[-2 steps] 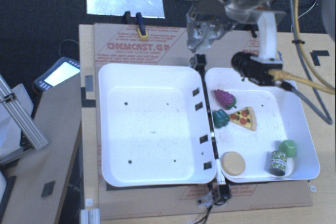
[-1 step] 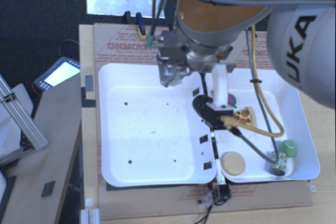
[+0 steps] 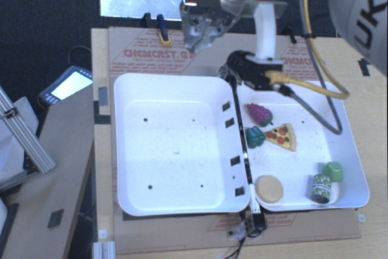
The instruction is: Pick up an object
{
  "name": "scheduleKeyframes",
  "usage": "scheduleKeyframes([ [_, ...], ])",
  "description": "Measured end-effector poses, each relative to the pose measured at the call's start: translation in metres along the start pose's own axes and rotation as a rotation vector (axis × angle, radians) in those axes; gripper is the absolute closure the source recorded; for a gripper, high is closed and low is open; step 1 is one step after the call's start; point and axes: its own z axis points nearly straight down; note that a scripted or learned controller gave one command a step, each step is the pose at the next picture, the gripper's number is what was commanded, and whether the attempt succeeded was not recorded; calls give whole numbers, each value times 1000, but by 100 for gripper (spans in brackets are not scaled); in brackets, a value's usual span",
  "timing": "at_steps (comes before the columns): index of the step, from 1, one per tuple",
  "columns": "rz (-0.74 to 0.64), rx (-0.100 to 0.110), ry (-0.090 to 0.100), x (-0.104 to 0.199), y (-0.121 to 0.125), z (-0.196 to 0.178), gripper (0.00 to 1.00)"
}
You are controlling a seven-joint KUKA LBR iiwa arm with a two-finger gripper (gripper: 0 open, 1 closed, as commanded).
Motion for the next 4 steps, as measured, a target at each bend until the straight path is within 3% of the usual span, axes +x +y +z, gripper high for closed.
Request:
scheduleKeyframes([
  [1,1,11,-5,-1,-1,6,0],
  [2,-2,8,-3,-1,-1,-6,100],
  [3,11,13,-7,-77,-22,14,100],
  [4,1,14,-6,-39,10,73,100],
])
